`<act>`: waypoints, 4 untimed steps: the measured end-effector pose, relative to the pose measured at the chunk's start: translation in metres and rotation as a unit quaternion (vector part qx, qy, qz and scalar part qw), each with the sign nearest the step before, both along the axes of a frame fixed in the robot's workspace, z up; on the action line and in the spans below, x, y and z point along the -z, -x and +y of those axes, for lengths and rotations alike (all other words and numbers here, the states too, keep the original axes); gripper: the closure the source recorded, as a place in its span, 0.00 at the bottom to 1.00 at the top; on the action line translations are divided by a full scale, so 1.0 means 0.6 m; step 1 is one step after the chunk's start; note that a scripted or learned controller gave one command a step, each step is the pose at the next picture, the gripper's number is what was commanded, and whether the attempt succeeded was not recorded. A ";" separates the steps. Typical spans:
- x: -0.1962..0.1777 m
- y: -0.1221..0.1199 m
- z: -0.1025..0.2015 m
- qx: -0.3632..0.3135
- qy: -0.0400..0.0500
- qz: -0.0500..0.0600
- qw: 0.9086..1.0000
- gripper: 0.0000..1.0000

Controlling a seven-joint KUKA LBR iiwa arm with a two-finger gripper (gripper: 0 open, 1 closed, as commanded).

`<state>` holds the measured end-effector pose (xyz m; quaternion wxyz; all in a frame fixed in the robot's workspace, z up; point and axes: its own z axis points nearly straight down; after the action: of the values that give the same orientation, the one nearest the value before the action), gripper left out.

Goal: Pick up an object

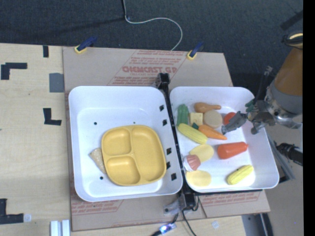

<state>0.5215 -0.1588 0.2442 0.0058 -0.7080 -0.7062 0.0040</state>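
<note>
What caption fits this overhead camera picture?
Gripper poised over toy food in the right bin; yellow plate in the left bin.

divided plate (133,154) in left bin (81,102), toy foods (216,141) in right bin (266,181)

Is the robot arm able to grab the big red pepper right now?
Probably yes. The gripper hovers just above the red pepper, which lies on top with nothing covering it.

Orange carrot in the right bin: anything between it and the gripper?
Nothing visible. The gripper hangs over the right bin, its near finger ending just right of the orange carrot. The beige round piece and a red piece crowd the carrot's far side, so a descent there could clip them.
</note>
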 end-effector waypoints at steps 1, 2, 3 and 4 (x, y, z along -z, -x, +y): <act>-0.010 -0.004 0.001 -0.002 0.001 -0.006 1.000 0.00; 0.063 -0.001 -0.004 -0.001 0.001 -0.004 1.000 0.00; 0.170 0.005 -0.009 -0.001 0.001 -0.003 1.000 0.00; 0.240 -0.007 -0.015 -0.001 0.008 -0.020 1.000 0.00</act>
<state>0.5255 -0.1680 0.0999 -0.0138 -0.7071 -0.7070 -0.0043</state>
